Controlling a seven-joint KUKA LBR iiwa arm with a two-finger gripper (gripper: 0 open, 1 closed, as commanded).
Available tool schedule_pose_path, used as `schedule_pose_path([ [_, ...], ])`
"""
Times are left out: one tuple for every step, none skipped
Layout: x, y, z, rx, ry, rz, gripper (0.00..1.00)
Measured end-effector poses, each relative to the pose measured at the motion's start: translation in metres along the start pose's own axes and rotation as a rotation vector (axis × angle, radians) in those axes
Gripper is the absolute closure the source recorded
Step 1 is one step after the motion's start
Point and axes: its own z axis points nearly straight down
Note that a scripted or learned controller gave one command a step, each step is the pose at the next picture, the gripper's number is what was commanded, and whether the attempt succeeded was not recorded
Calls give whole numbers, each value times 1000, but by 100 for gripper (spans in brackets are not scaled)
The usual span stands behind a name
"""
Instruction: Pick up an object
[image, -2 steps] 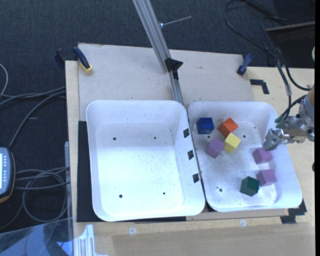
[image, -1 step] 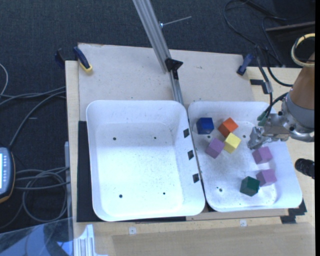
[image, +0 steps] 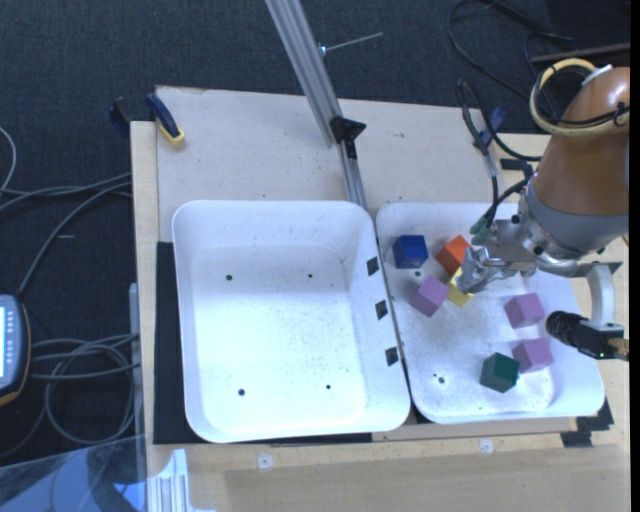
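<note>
My gripper (image: 473, 272) hangs low over the right bin (image: 447, 390), in its upper middle. Its tip sits right against an orange block (image: 455, 250) and just above a small yellow block (image: 459, 295). A purple block (image: 430, 296) lies to the left of the yellow one, touching it. A blue block (image: 409, 250) rests further left, near the bin's inner wall. Whether anything is between the gripper's tips is hidden by its body.
Two more purple blocks (image: 524, 309) (image: 533, 353) and a green block (image: 499, 372) lie in the right bin's lower right. The left bin (image: 270, 330) stands beside it. A metal pole (image: 318, 80) slants over the bench behind the bins.
</note>
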Motion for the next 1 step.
schedule_pose_path([
  [52,5,14,5,0,2,100],
])
